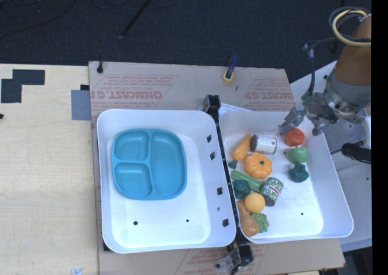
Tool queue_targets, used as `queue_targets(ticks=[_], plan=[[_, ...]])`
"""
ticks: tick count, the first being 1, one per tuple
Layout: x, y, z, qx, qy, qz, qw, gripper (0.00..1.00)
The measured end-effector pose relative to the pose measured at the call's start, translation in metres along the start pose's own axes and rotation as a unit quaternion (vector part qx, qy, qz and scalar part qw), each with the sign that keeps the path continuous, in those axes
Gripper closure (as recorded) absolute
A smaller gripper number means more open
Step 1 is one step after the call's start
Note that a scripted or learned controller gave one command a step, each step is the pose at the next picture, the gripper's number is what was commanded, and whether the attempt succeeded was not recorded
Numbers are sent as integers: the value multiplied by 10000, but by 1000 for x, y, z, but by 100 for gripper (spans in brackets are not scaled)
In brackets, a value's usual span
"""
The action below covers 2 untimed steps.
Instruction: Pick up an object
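Tomato (294, 137) sits near the right bin's (339, 219) far right edge, between the spread fingers of the gripper (301, 123). Risk: closing off-centre may squirt the round tomato sideways against the green pepper (297, 154) beside it.

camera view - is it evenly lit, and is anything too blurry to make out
Camera view: the two white bins are brightly and evenly lit with soft shadows, the floor behind is dark; the blue divided plate is clear, the toy foods in the right bin look soft, and the gripper is murky.
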<state>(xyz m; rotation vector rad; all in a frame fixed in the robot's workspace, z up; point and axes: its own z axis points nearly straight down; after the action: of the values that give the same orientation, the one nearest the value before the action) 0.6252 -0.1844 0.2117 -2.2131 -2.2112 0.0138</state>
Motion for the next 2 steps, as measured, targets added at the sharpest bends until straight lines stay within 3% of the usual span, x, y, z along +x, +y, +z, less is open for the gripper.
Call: queue_targets(ticks=[1,2], plan=[[0,3,-9,-74,-15,-9,10000,0],[3,3,34,-50,-11,-18,10000,0]])
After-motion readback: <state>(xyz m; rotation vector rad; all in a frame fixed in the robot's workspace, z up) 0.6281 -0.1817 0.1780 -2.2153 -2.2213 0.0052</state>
